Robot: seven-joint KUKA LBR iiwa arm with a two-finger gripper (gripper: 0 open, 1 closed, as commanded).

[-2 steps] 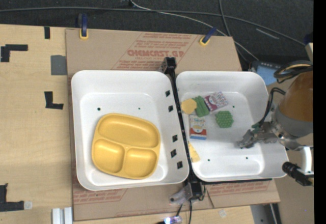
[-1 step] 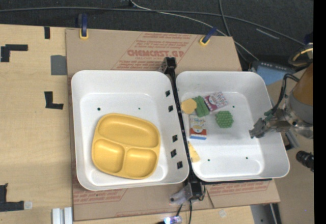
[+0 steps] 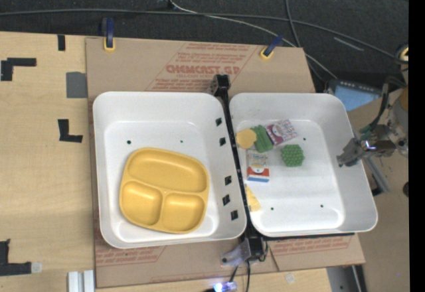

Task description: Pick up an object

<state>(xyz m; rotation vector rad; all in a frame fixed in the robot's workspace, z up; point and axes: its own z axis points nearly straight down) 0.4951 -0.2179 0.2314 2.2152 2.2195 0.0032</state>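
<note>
Two shallow white bins sit side by side on a bench. The left bin (image 3: 109, 171) holds a yellow divided tray (image 3: 164, 189). The right bin (image 3: 345, 178) holds a cluster near its left wall: a yellow disc (image 3: 246, 138), a green piece (image 3: 261, 139), a printed packet (image 3: 283, 130), a green ball (image 3: 292, 155) and a small carton (image 3: 257, 168). The gripper (image 3: 350, 154) hovers at the right bin's right rim, well apart from the cluster; whether it is spread or pressed together cannot be told.

Open floor in right bin (image 3: 332, 208); small items (image 3: 272, 145) clustered near its left wall.
</note>
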